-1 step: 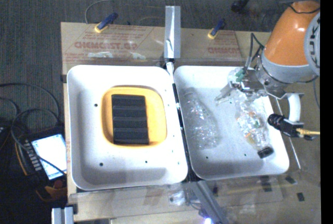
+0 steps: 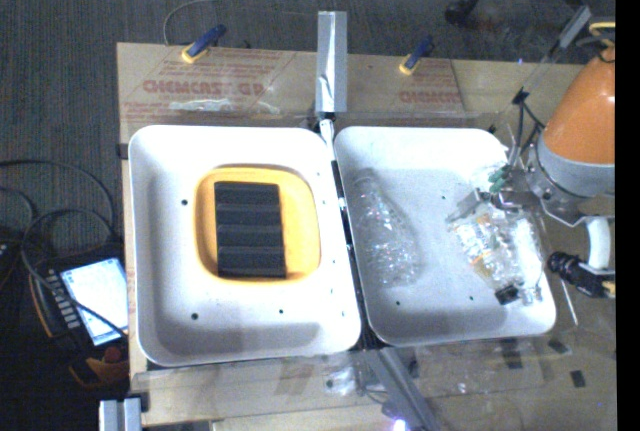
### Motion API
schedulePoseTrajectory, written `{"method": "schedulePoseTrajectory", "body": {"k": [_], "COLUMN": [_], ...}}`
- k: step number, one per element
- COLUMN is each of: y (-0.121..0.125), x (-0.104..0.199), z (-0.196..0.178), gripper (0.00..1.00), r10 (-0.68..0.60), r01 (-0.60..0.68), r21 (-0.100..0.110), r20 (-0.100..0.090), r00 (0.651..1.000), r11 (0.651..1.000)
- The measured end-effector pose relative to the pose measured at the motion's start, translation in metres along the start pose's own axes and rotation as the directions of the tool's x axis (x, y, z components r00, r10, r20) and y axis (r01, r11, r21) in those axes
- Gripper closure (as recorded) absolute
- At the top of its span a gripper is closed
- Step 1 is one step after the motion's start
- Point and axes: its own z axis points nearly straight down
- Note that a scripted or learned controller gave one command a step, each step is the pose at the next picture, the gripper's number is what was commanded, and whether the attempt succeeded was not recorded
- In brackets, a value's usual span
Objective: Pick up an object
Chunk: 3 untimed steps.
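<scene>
In the left bin (image 2: 160, 319) lies a yellow pad with a black ribbed top (image 2: 255, 224). The right bin (image 2: 420, 144) holds a clear plastic bottle (image 2: 385, 234) lying left of centre and a clear crinkled packet (image 2: 500, 249) near its right wall. The arm with its orange band (image 2: 590, 119) reaches in from the right. My gripper (image 2: 497, 193) hangs just over the upper end of the crinkled packet; glare and the see-through wrap blur its tip.
A metal post (image 2: 331, 59) stands behind the seam between the bins. Two blue-and-yellow clamps (image 2: 203, 43) grip the cardboard sheet at the back. A handheld pendant (image 2: 85, 294) and cables lie on the floor to the left.
</scene>
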Motion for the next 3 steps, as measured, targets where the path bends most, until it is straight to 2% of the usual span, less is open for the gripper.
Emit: {"method": "schedulePoseTrajectory", "body": {"k": [1, 2, 3], "y": [0.000, 0.012, 0.010], "x": [0.000, -0.021, -0.007], "z": [0.000, 0.076, 0.081], "gripper": [0.00, 0.00, 0.00], "r10": [0.000, -0.112, -0.179], "r01": [0.000, 0.112, 0.179], "r21": [0.000, -0.005, -0.036], "r20": [-0.001, 0.001, 0.019], "r00": [1.000, 0.994, 0.984], "r11": [1.000, 0.994, 0.983]}}
